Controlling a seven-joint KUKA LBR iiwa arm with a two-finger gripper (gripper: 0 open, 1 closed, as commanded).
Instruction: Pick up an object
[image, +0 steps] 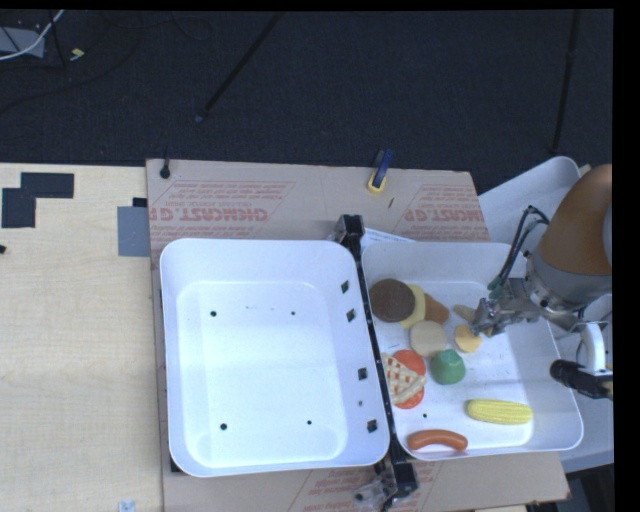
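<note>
The right bin (540, 430) holds toy food. A brown round patty (392, 299) lies at its left, with a cream bun piece (428, 337) beside it and a green ball (447, 368) below that. A pizza slice (403, 378) rests on a red piece at the bin's left wall. A yellow corn cob (499, 411) and a sausage (437, 440) lie near the front. My gripper (483, 322) hangs low over the middle of this bin, right above a small yellow piece (468, 341). The arm (580, 240) comes in from the right.
The left bin (262, 350) is bare white plastic. A black clip divider (352, 232) joins the two bins. Both stand on a cardboard sheet (260, 200) with a blue and yellow clamp (379, 172) at its back edge.
</note>
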